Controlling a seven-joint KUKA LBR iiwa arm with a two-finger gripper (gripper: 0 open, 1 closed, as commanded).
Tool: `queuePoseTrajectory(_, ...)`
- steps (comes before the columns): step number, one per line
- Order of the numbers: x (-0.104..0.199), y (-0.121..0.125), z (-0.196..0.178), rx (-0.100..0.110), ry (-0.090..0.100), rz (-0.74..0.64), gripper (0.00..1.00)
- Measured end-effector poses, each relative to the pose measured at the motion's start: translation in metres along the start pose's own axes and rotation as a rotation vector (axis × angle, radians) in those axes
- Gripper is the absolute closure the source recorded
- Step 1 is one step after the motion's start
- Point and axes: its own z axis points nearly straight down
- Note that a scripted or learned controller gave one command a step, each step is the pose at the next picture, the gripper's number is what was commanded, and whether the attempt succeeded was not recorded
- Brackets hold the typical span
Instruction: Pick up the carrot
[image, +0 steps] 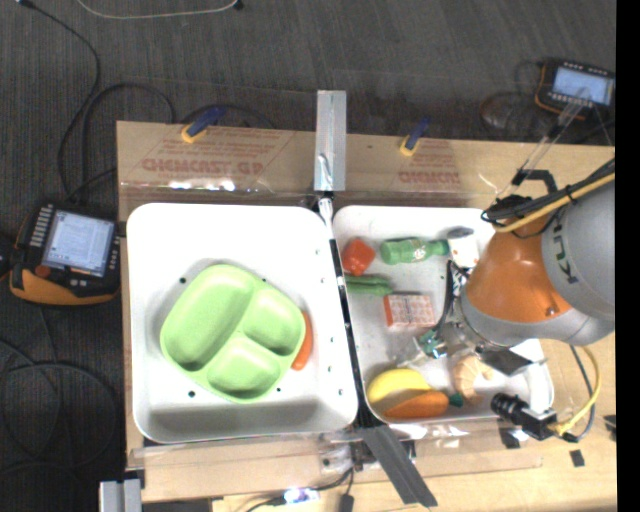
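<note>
A: Looking down at the worktop (200, 150), two white bins side by side. Carrot (303, 343) over in the left bin (150, 300), wedged against the right edge of the green divided plate (232, 328), mostly tucked beside it.

B: Yep, and nowhere near the arm (520, 285). Parked over the right bin (400, 218), well apart from that carrot.

A: Gripper (437, 343) hanging among the clutter there, next to the pink box (408, 310). Open or closed? Can't tell from up here, too hidden under the wrist.

B: Same. Also a green bottle (412, 250), red-orange piece (357, 256) and a yellow-orange fruit (405, 392) at the front.
</note>
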Motion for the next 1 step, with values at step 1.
queuePoseTrajectory(1,-0.0021,0.0009,0.0009,-0.005,-0.007,0.001,0.0)
